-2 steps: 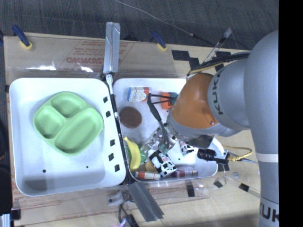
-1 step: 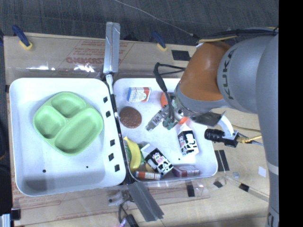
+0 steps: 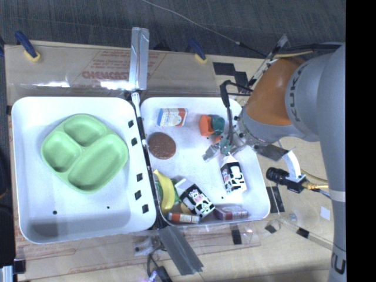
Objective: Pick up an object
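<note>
My gripper (image 3: 220, 147) hangs low in the right bin (image 3: 254, 200), at its centre-right; whether it grips anything I cannot tell from this slant. Just below it lies a black-and-white carton (image 3: 233, 177), and just above sits an orange and teal toy (image 3: 210, 124). Further left in the same bin are a small box (image 3: 172, 117) near the top and a brown disc (image 3: 162, 145) beneath it. Along the bottom lie a banana (image 3: 166, 192), a second cow-print carton (image 3: 197, 201) and a red tube (image 3: 183, 218). The left bin (image 3: 35, 216) carries a green tray (image 3: 84, 151).
</note>
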`<state>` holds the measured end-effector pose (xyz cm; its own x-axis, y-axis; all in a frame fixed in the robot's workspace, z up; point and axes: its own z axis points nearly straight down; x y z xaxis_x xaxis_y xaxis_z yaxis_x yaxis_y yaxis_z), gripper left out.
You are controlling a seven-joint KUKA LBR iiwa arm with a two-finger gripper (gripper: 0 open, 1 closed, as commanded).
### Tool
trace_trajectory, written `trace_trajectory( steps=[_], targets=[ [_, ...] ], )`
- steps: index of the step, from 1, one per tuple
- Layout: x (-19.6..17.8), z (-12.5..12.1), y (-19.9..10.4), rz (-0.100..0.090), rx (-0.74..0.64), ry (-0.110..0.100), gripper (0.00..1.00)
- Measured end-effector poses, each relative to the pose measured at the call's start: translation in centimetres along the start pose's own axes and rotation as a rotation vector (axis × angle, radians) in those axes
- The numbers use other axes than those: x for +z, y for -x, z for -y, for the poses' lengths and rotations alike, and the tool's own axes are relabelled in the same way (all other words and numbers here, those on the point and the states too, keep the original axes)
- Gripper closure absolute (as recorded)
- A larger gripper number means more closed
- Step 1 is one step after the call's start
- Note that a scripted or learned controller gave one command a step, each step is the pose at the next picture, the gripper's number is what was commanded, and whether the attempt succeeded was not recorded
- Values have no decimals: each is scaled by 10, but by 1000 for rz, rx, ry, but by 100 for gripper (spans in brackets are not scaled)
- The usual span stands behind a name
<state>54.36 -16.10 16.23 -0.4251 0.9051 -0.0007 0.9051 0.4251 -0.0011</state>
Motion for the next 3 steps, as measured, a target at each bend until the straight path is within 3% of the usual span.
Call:
trace_trajectory(
  steps=[1, 2, 3],
  targets=[
    [0, 0, 0, 0, -1, 0, 0],
    [70, 41, -69, -3, 81, 1, 0],
    [69, 14, -68, 6, 11, 0, 0]
  ],
)
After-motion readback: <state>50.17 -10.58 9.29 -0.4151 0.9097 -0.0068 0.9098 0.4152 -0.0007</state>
